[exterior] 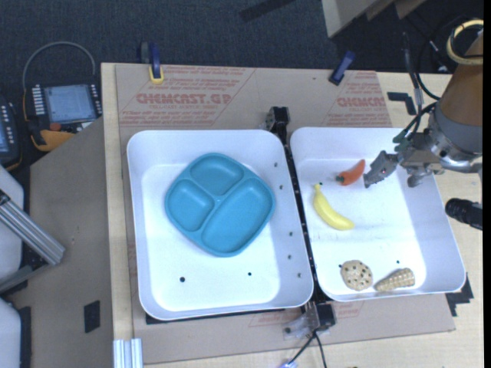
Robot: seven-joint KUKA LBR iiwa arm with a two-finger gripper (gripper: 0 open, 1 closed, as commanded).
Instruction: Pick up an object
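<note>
Bench (pixel 230 98), cardboard-faced, carrying two shallow white bins side by side. Left bin (pixel 153 282), at 9 o'clock of the bench, holding a blue divided plate (pixel 220 204) near its middle. Right bin (pixel 437 251), at 3 o'clock, holding four small things. Arm (pixel 464 106), grey with an orange band, entering from 3 o'clock and ending above the upper part of the right bin. Claw (pixel 399 171), hanging over the bin's 1 o'clock region, fingers spread apart, nothing between them. Banana (pixel 330 209), yellow, lying towards 9 o'clock in the right bin, apart from the claw. Carrot (pixel 352 174), orange, at 11 o'clock in the same bin, just beside the nearer finger at its 9 o'clock side; contact not resolvable. Cone (pixel 395 280), tan, at 5 o'clock near the front wall. Cookie (pixel 356 274), speckled, just beside the cone at 6 o'clock. Step in hand, as judged: approach, no grasp made. Likeliest target: the carrot, being closest. Next move: shift towards 9 o'clock to centre over the carrot, descend, close across its narrow width.
</note>
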